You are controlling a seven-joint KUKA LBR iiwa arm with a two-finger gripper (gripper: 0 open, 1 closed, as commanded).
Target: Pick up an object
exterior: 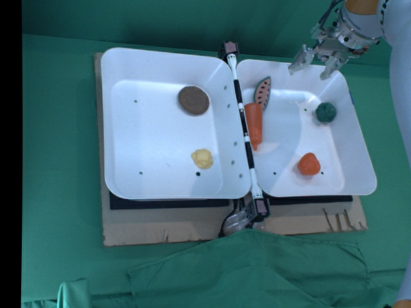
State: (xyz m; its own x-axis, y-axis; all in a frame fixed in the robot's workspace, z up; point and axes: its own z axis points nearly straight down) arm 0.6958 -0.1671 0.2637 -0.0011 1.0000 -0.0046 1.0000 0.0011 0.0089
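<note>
Camera view gives you the desk (58,140), draped in green cloth, with a brown cardboard sheet (128,233) lying on it under both bins. You see the left bin (128,69) and the right bin (359,165) side by side, their inner rims meeting under a black-and-white rod (243,127) that runs along the seam from far edge to near edge. You find the arm (385,5) entering at the upper right, grey with its orange band near the frame's top edge. Your gripper (317,64) hangs over the far rim of the right bin, its two fingers spread wide apart and nothing between them. In the left bin you have a round brown disc (194,100) toward the far right part of the floor, and a small yellow lumpy object (202,158) nearer you, well apart from the disc. In the right bin, an orange carrot-shaped piece (254,124) lies along the left wall just beside the rod, with a watermelon slice (262,92) just beyond its far end. You see a rounded orange-red object (309,164) toward the near side of that bin, and a small dark green ball (325,112) near the right wall, a little below the gripper in the frame and apart from it.
</note>
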